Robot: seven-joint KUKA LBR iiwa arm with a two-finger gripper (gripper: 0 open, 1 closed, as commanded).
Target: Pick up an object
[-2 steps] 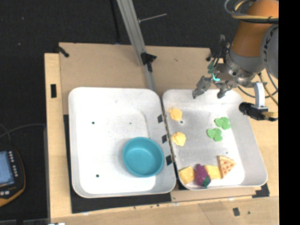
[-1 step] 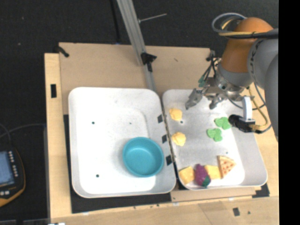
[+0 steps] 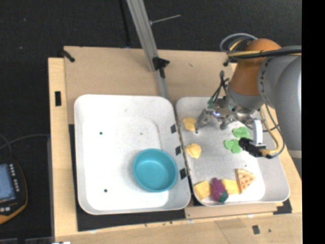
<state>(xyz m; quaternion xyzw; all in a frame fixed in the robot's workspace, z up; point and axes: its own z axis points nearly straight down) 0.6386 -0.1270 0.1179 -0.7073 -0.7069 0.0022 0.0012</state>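
The gripper (image 3: 213, 118) hangs over the far part of the right bin (image 3: 277, 184), and its two dark fingers stand spread apart with nothing between them. Just left of the fingers lies a small yellow piece (image 3: 189, 124), pale and lumpy, close to the bin's left wall. Nearer along that same wall sits a second yellow piece (image 3: 193, 149), much the same colour and rounded.

Right of the gripper, under the wrist, there's a green toy (image 3: 235, 144), bright and leafy-looking, partly covered by a black part of the arm. At the near edge of the bin is a little cluster: a yellow block (image 3: 202, 189) on the left, a purple bunch of grapes (image 3: 218, 188) against it, another yellow chunk (image 3: 232, 186) behind the grapes, and a pizza slice (image 3: 246, 179) with an orange crust and red dots on the right.

Over in the left bin (image 3: 101, 116), a blue bowl (image 3: 155, 170) sits upright at the near right corner, well apart from everything else. The grey arm (image 3: 279, 95) with its orange band comes in from the right above the bench (image 3: 101, 70).
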